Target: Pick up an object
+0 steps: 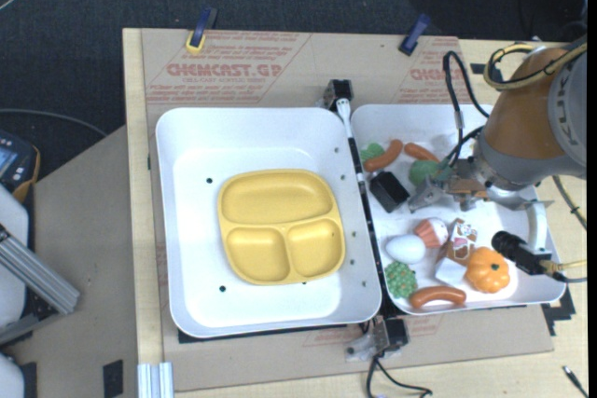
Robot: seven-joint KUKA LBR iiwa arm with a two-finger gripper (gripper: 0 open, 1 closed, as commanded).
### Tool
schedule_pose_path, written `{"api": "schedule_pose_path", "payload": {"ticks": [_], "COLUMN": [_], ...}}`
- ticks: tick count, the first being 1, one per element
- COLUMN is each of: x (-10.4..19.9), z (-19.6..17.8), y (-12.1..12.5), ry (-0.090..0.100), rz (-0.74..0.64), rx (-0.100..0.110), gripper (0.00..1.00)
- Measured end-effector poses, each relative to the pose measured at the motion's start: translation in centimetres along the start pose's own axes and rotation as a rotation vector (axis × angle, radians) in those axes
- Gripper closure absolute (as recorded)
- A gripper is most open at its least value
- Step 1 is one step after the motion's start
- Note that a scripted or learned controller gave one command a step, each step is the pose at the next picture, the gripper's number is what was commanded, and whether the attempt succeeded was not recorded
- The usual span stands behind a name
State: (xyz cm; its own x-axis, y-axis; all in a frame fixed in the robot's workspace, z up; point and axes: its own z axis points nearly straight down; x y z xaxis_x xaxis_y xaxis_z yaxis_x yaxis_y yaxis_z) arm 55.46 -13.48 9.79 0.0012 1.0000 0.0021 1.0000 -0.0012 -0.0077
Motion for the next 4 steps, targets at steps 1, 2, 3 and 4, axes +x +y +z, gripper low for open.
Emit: {"api": "schedule_pose_path", "payload": {"ticks": [1, 2, 3, 4], "x": [0.1, 0.0, 0.2, 0.4], "z": [1.4, 0.3, -6.1, -12.4], "y": [0.0, 0.0, 0.1, -0.2], "ry": [0.000, -0.001, -0.004, -0.005], "rz": [-0.001, 0.001, -0.002, -0.003], "rx": [-0.003, -0.007, -0.014, -0.017], "gripper": [0.00, 1.00, 1.00, 1.00]}}
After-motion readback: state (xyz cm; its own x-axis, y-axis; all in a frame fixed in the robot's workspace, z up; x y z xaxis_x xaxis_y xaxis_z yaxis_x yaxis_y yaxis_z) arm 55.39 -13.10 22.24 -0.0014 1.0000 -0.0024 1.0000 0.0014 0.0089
